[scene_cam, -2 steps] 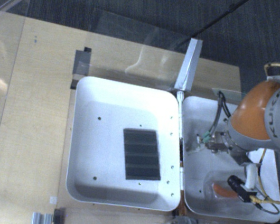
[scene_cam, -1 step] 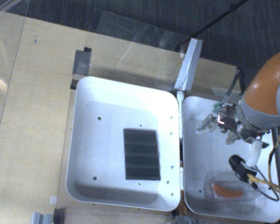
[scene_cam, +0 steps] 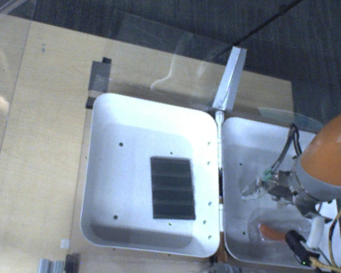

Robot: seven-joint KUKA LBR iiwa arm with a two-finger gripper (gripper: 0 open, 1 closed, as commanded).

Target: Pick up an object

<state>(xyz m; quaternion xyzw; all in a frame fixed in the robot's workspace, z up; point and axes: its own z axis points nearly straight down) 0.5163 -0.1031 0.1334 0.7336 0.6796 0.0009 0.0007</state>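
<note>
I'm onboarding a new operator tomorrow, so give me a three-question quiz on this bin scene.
1. True or false: the dark ribbed pad lies in the left bin.
2. Which bin is the arm over? A) left B) right C) neither
3. Fill in: the small orange object lies in the ____ bin, near its front edge.

Key: 1 true; 2 B, the right bin; 3 right.
</note>
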